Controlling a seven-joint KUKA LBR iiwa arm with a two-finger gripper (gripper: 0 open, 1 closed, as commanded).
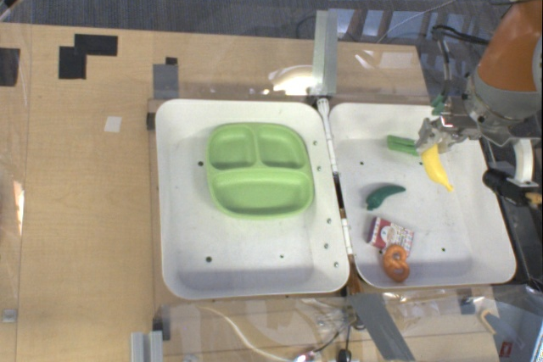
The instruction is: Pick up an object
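Note:
In the right bin [475,242], a yellow banana [439,169] lies slanted near the far right. My gripper [437,137] sits directly over the banana's upper end, touching or nearly touching it; whether it grips the banana is unclear. A light green stick-like piece [401,144] lies just left of the gripper. Further forward are a dark green curved vegetable [384,195], a red and white packet [390,233] and an orange toy food item [395,264].
The left bin [182,250] holds a green divided plate [259,169] at its middle. A raised divider [333,182] separates the two bins. The arm's grey and orange body [509,64] looms over the right bin's far right corner, with cables behind it.

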